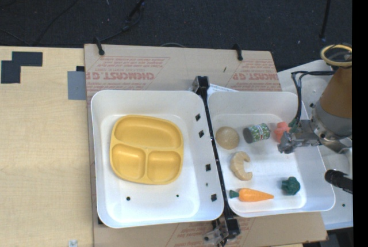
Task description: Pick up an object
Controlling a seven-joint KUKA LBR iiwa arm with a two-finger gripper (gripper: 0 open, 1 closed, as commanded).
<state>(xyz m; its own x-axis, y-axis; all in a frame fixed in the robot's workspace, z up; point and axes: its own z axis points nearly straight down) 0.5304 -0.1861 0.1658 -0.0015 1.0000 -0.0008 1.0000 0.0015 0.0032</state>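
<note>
- Sitting alone in left bin: yellow divided plate, far from the gripper, awkwardly flat to pinch.
- Clustered in right bin: round beige ball, curved beige piece, carrot, small can, green toy.
- Risking a miss: rolls likely from ball and can under a closing pinch; orange-red item at the rim, partly hidden.
- Hovering at that rim: gripper, apparently just beside the orange-red item; opening impossible to judge, nothing visibly held.
</note>
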